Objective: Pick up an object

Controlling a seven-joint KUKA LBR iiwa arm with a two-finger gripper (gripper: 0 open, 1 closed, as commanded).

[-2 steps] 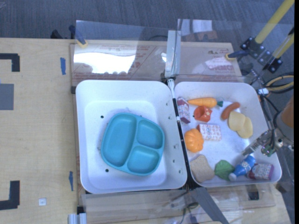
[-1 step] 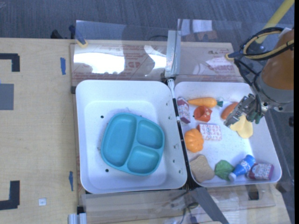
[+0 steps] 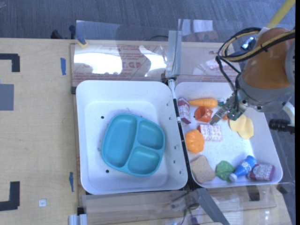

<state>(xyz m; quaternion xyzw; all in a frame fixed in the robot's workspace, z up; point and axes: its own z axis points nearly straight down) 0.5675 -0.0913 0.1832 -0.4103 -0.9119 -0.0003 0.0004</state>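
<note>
The right bin [image 3: 265,144] holds several toy foods: an orange carrot [image 3: 202,102], a red piece [image 3: 203,114], a dark red can [image 3: 183,110], a pink-white packet [image 3: 212,132], an orange pumpkin [image 3: 194,140], a yellow piece [image 3: 242,127], a bread slice [image 3: 202,168], a green vegetable [image 3: 225,169], a blue bottle [image 3: 244,166] and a maroon packet [image 3: 262,172]. My gripper [image 3: 224,113] hangs low over the bin's upper middle, between the red piece and the yellow piece. Nothing visible sits between its tips.
The left bin [image 3: 89,102] carries a teal three-compartment plate [image 3: 134,144]. A clear plastic wall [image 3: 172,55] stands behind the bins. The arm's orange band [image 3: 266,69] and looping black cables [image 3: 234,46] hang over the right bin's far corner.
</note>
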